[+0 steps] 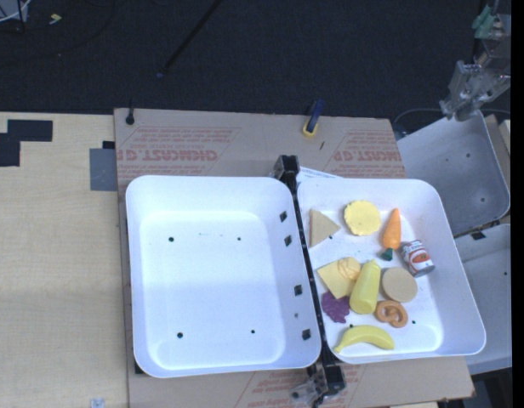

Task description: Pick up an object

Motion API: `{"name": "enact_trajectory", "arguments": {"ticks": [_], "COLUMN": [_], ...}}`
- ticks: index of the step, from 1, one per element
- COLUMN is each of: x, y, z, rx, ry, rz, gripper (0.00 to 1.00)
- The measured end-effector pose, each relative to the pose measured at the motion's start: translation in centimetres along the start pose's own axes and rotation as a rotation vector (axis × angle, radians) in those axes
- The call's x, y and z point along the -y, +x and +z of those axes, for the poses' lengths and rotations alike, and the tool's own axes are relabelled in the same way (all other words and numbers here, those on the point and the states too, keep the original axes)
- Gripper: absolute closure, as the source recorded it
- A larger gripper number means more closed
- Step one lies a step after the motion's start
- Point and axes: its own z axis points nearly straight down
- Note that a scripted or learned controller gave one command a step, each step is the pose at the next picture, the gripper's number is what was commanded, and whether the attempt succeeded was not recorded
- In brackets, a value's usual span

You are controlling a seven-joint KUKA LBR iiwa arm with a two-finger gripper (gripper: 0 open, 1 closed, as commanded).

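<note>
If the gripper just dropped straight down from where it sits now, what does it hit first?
Probably the grey metal plate, not the toys. The gripper hangs at the upper right, beyond the right bin, with the plate beneath it in this slanted view. Height is hard to judge, so this is a best guess.

Worktop — pale wood-grain surface, filling the left and lower centre of the frame. Lying directly on it: a brown cardboard sheet with red printed lettering, at centre. On the cardboard, two shallow white bins side by side, touching — left bin at centre, right bin at centre right. Dark patches mark the worktop at upper left.
</note>
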Motion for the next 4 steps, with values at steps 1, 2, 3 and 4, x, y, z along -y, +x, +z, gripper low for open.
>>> {"name": "enact_trajectory", "arguments": {"ticks": [1,2,3,4], "x": [1.4,3.5,5.2,8.3], "y": [-3.0,-5.4,-8.0,-11.5], "z": [-1.0,-0.9,-0.9,-0.9], "rx": [0.002,0.001,0.0,0.0], "ry": [-0.002,0.0,0.0,0.0], "rz": [0.005,0.004,0.005,0.006], "gripper": [1.0,1.0,1.0,1.0]}}
